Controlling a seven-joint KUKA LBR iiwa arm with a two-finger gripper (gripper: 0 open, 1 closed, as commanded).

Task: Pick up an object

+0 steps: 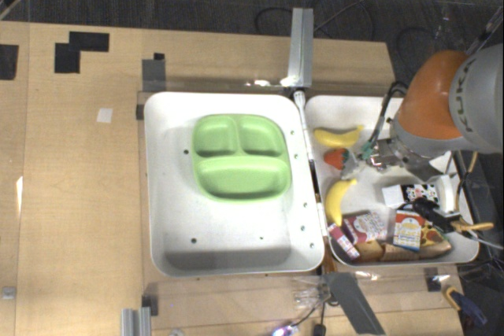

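The right bin (346, 108) holds two yellow bananas, one near the back (337, 137) and one lower down (337, 199), with a small red fruit (335, 159) between them. Several snack packets (394, 230) lie along the bin's front. My gripper (367, 155) reaches in from the right and hovers low over the middle of this bin, just right of the red fruit and between the bananas. Its fingertips are small and partly hidden by the wrist, and nothing can be made out between them.
The left bin (169, 240) carries a green divided plate (239, 155). A metal post (301, 47) stands at the back between the bins. The grey arm with its orange band (431, 102) covers the right bin's far right. Cables lie on the floor behind.
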